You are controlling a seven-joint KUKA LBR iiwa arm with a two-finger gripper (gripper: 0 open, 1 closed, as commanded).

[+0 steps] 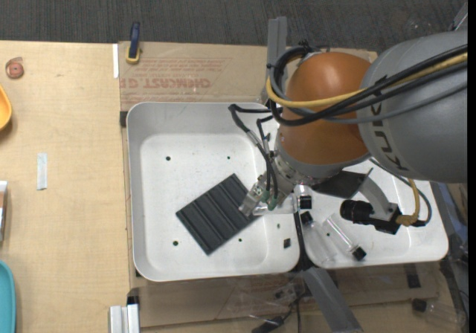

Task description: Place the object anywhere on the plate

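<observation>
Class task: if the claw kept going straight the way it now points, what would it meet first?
Most likely the dark ribbed plate in the left bin; the claw sits at its right edge, though depth is hard to judge.

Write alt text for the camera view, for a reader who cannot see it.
A grey arm with an orange band reaches in from the right, its gripper low at the right edge of a dark ribbed plate lying in the left white bin. The right white bin beside it holds small dark parts.
</observation>
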